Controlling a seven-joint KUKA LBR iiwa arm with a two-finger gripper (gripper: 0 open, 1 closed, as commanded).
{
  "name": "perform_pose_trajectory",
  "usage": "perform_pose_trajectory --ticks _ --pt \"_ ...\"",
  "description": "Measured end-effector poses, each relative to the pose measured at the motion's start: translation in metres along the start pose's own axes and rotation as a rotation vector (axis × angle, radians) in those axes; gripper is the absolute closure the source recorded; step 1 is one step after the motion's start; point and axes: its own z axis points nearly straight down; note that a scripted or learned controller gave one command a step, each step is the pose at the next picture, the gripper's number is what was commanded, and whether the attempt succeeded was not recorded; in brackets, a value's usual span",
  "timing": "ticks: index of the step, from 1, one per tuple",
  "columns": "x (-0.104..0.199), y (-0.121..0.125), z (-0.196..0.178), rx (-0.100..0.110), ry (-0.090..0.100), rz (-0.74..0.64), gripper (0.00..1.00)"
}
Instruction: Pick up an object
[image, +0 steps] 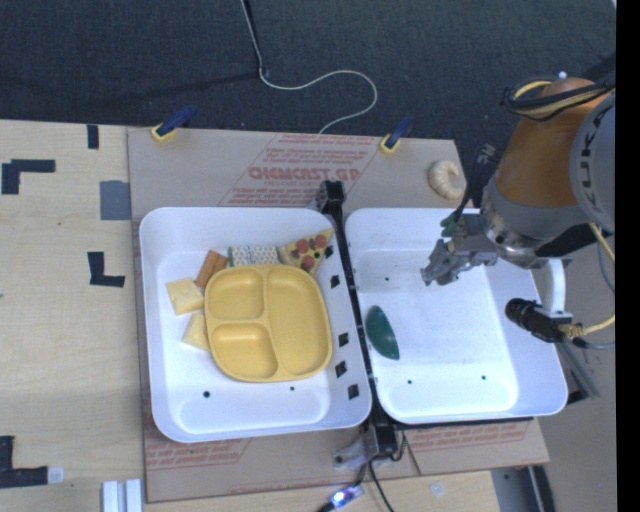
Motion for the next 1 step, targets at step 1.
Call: perform_pose_trajectory --ticks 1 --pt "0.0081 -0.0178 -0.0112 -0.001 0.001 0.000 1.00"
